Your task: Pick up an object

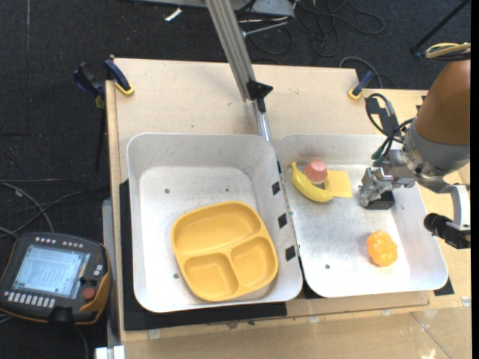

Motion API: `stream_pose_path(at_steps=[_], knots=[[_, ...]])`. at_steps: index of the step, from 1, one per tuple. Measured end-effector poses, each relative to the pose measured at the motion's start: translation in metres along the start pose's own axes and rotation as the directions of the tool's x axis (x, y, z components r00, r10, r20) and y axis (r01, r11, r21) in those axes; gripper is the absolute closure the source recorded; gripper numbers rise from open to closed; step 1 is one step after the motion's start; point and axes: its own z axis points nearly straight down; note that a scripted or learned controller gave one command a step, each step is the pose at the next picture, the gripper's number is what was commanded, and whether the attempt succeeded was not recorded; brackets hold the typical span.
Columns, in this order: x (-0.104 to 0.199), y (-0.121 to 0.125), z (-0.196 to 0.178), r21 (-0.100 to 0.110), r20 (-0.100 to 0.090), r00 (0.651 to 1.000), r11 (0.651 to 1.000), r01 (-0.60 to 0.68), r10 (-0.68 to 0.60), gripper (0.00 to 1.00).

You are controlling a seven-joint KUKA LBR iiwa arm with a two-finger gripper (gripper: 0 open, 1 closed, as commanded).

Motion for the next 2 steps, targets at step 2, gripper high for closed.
stream_pose_path(at_steps=[2], knots=[[0.106, 0.024, -0.016, 0.003, -0.004, 1.0, 1.0, 0.006, -0.006, 1.0]])
